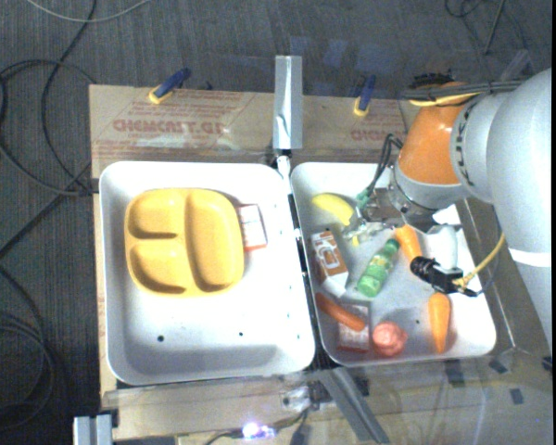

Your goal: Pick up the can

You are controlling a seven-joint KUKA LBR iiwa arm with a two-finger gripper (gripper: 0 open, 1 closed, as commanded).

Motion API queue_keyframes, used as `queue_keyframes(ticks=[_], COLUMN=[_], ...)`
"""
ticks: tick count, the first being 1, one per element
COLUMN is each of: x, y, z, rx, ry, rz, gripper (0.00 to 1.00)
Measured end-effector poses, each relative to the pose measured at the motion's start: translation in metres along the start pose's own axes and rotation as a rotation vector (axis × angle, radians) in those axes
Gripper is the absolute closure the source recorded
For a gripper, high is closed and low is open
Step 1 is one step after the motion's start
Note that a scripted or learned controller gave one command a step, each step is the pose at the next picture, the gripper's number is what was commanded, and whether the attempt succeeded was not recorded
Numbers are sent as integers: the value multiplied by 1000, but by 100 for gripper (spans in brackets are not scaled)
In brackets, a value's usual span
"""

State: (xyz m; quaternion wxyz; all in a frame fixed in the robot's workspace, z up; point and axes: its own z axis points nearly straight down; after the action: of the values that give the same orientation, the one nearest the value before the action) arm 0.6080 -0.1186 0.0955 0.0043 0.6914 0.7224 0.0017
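Camera view, near side first. Close to the near wall of the right bin (470,338), a round red thing (387,338), most likely the can, though too blurry to be sure. Looks round from above, so maybe standing up; hard to tell which way its long side runs. Just beside a small flat packet (352,338) on one side, with an orange carrot (440,318) near it on the other.

Farther back, a green bottle (378,269) lying tilted, pointing up toward the end effector (375,213). Hangs low over the far part of the same bin, next to a yellow fruit (332,207). Open or closed: cannot tell, tucked under the orange band of the grey arm (510,156).

So: can nearer to the camera than the end effector, well apart from it, with the bottle in between.
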Motion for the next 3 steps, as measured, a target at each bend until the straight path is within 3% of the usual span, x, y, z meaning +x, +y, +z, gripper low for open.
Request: queue_keyframes(ticks=[1,2,3], x=[27,87,171], y=[23,2,-3], z=[-85,-125,-156], rx=[15,16,14], ry=[3,5,4], rz=[30,6,-170], gripper=[100,100,100])
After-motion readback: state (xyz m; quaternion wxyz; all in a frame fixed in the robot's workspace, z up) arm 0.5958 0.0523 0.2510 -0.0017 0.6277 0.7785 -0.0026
